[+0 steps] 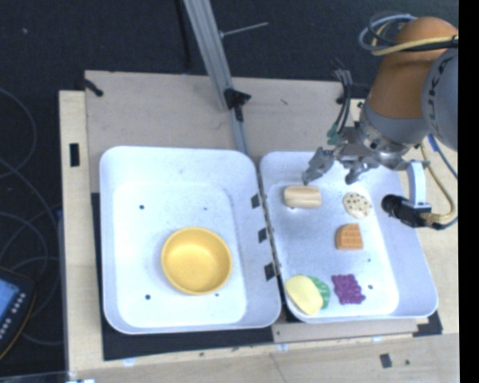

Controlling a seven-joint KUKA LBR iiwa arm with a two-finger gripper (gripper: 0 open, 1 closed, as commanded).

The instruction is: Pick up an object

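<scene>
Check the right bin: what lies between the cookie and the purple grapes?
In the camera view, the orange waffle piece lies between the cookie and the purple grapes, apart from both.

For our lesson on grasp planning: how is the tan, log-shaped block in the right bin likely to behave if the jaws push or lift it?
The tan, log-shaped block lies on its rounded side, so a push across its length would probably roll it. It looks small and solid, likely stiff and light. Its smooth curved surface might slip unless the gripper closes squarely across it.

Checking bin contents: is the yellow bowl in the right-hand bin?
No, the yellow bowl sits in the left bin, apart from the small items in the right bin.
</scene>
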